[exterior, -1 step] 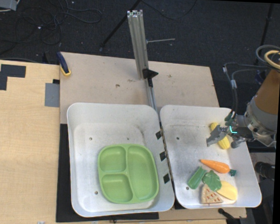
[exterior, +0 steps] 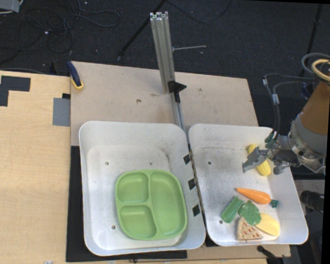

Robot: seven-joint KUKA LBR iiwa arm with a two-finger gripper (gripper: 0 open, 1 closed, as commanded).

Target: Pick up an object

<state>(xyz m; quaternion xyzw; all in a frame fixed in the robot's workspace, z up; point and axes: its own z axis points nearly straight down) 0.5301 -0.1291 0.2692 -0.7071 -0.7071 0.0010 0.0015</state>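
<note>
Right at the tool (exterior: 262, 161) lies a small yellow toy corn (exterior: 262, 167), in the upper right part of the right bin (exterior: 220, 143). The grey fingers stand on the left and upper side of the corn and touch it or almost touch it; I cannot tell if the tool is apart or together, and I cannot tell if the corn is really between the fingers.

Below the corn, a little apart from it, an orange carrot (exterior: 253, 195) lies almost horizontally. Under the carrot there is a close group of toy foods: a green pickle-like piece (exterior: 230, 210) tilted, a dark green leafy piece (exterior: 250, 213), a pale yellow piece (exterior: 268, 224) and a waffle-like wedge (exterior: 249, 232) at the lower edge of the bin. These four touch each other.

The left bin (exterior: 97, 147) sits just beside the right one and carries a light green divided plate (exterior: 149, 204) with three compartments in its lower half.

Both bins rest on the tabletop (exterior: 23, 164). A metal post (exterior: 163, 50) rises behind the bins, near the place where they meet.
</note>
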